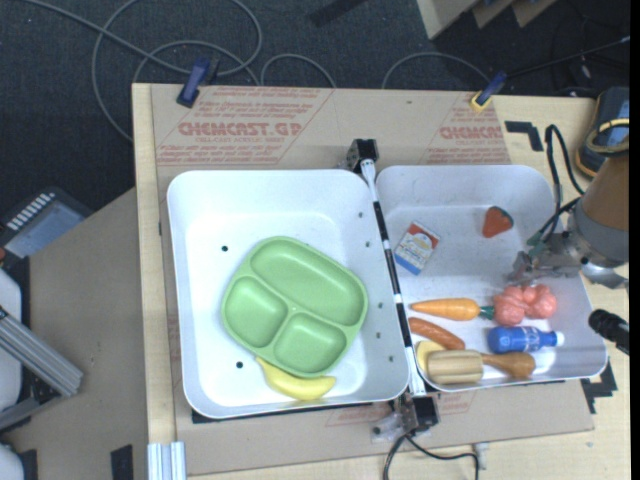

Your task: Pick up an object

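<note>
My gripper [538, 264] hangs low over the right side of the right bin [455, 183], reaching in from the right. Just below it lies a pink lumpy toy [523, 304]; whether they touch I cannot tell. A blue bottle [522, 340] lies in front of the pink toy. An orange carrot [447, 309] and a red-orange piece [437, 333] lie to its left. At the bin's front sit a tan bread roll [455, 366] and a brown piece [512, 365]. A red strawberry [497, 221] and a small blue-and-white box [416, 247] lie farther back.
The left bin [200, 218] holds a green divided plate [293, 305] with a yellow banana [297, 381] at its front edge. A black clip [362, 152] joins the bins at the back. Cables run behind the bench and along the right edge.
</note>
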